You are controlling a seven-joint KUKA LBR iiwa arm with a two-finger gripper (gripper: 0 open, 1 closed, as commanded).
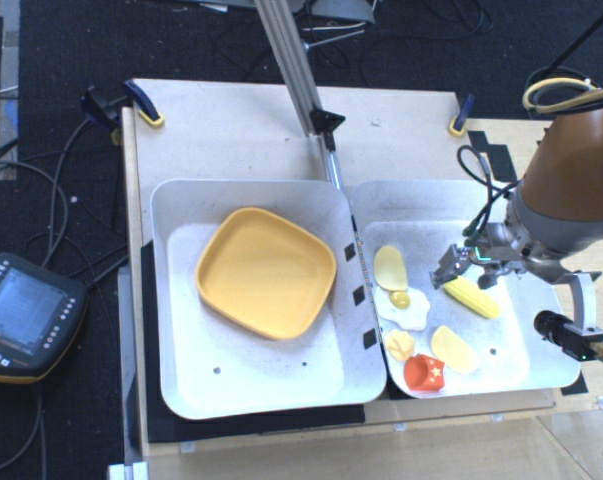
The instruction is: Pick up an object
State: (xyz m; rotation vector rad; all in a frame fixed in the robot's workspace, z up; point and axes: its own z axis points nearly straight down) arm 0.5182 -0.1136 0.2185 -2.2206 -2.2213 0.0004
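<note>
Gripper [465,268] low in the right bin [541,368], task's likely pick the yellow corn-like piece [473,296] just beside it.

Camera view: we can't tell how the tool is set, too small and dark here, and we see nothing between it and the piece, so we call nothing held. The yellow piece lies tilted, mid-bin toward the right wall, just below the gripper. Risk as we judge it: a closing off-centre on that long rounded shape would roll or squirt it aside. Clutter sits near the left wall: pale oval slice [389,265], fried egg [404,306], red piece [423,372], pale wedge [453,349] near the front rim. A skid could push the piece into them. Yellow plate [267,272] in the left bin [181,368] is well apart.
</note>
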